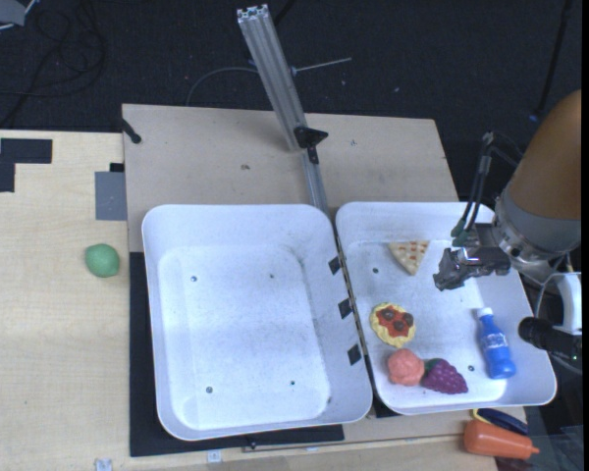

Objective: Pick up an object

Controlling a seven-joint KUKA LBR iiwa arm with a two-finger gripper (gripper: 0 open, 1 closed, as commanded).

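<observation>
Orange toy (499, 442) on bench front; gripper (450, 275) above right bin (530, 391), finger state unclear, maybe empty.

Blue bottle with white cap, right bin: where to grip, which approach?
Grip the blue plastic bottle across its body's middle, coming straight down. It lies flat, white cap toward the bin's far side, with bare floor on both long sides, so fingers likely fit; closing across the narrow width suits its round body.

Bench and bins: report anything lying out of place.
Two things lie outside the bins: a green ball on the bench left of the left bin, and an orange toy in front of the right bin.
</observation>
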